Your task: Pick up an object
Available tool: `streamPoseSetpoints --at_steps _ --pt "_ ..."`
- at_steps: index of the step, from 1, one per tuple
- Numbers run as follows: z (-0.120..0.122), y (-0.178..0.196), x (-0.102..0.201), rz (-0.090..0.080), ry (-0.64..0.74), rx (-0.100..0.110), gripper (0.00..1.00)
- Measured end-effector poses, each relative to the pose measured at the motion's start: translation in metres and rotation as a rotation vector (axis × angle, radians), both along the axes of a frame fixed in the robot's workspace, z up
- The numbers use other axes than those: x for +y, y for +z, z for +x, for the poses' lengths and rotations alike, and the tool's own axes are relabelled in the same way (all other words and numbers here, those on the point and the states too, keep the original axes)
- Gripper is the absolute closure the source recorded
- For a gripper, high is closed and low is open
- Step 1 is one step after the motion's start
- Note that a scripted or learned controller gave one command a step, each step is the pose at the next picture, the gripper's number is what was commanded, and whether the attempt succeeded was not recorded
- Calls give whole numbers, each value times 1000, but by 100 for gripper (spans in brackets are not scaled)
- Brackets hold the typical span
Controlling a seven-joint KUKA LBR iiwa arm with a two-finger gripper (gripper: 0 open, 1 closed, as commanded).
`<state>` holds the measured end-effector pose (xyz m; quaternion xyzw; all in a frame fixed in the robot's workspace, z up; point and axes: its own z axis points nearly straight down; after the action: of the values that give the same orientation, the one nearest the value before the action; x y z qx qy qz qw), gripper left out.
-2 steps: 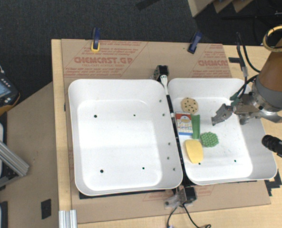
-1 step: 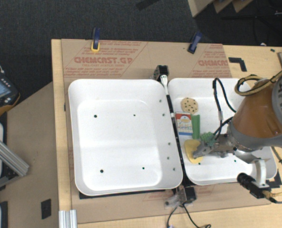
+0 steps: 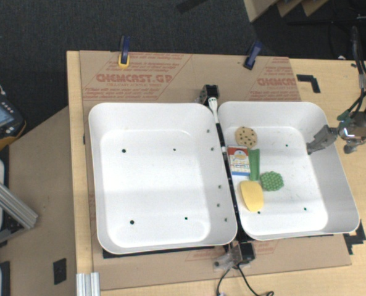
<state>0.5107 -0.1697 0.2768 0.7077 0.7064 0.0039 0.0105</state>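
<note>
Four small items are sitting clustered against the left wall of the right bin (image 3: pixel 331 184): a round cookie (image 3: pixel 246 135), a red-and-white box (image 3: pixel 239 161) with a green strip, a green bumpy ball (image 3: pixel 271 180) and a yellow piece (image 3: pixel 252 197). All are lying loose, none lifted. The gripper (image 3: pixel 321 139) is hanging at the bin's right rim, well apart from them, holding nothing; its spread cannot be told. The left bin (image 3: pixel 102 165) is sitting alongside.
</note>
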Motion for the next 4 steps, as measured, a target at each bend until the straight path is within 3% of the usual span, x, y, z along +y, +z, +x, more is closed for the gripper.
streamPoseSetpoints --at_steps 1,2,3,4 --pt "-31 177 -4 2 2 -1 0" --pt "-31 265 57 7 9 6 0" --pt "-30 270 53 6 3 13 100" --pt "-32 162 123 12 9 33 100"
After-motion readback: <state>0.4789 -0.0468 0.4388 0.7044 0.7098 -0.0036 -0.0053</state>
